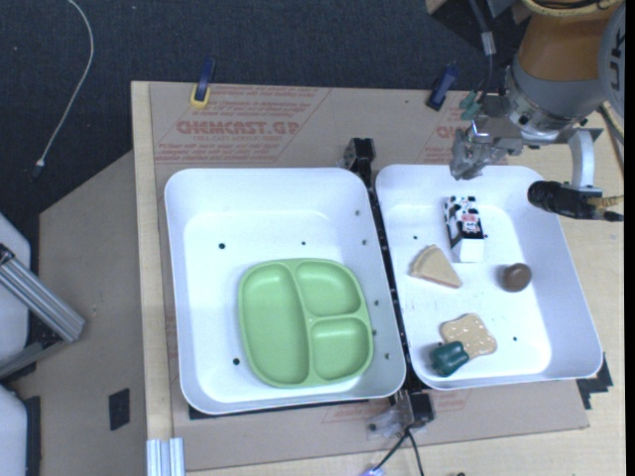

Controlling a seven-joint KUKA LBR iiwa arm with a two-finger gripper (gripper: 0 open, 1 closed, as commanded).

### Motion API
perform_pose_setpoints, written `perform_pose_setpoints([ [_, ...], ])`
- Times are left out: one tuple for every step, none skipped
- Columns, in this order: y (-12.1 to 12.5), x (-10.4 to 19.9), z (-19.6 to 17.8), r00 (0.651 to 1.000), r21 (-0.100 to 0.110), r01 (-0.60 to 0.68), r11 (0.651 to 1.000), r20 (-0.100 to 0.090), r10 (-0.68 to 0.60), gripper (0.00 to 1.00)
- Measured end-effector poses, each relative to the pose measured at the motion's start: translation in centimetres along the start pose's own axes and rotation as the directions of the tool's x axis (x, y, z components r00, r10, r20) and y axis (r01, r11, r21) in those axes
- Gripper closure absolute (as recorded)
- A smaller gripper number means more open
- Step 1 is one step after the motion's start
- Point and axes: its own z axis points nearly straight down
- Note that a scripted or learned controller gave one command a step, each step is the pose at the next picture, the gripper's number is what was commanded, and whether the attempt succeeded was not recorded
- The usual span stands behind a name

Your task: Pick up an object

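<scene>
hovering over the far rim of the right bin (556,266), near its back-left corner: gripper (468,163), hung from the grey arm with the orange band (566,28) entering from the right. nothing seen between its fingers; cannot tell whether wide or narrow. lying on the right bin's floor, all apart from the gripper: small black-and-white toy (464,228) nearest, just below it; tan wedge (435,267) left of centre; brown round piece (515,277) toward the right; flat toast-shaped piece (469,334) near the front, touching a dark green lump (447,358) at its front-left. sitting in the left bin (198,226), toward its front: pale green divided plate (304,320), three compartments. both bins side by side on the board-covered desk (248,127), blue clamps at its far edge.
</scene>
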Motion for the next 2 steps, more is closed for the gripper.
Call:
perform_pose_setpoints([
  [-2.7, 5.0, 0.0, 1.000, 0.000, -0.001, 1.000, 0.000, 0.001, 1.00],
  [-3.9, 10.1, 0.7, 1.000, 0.000, 0.001, 1.000, 0.000, -0.001, 1.00],
])
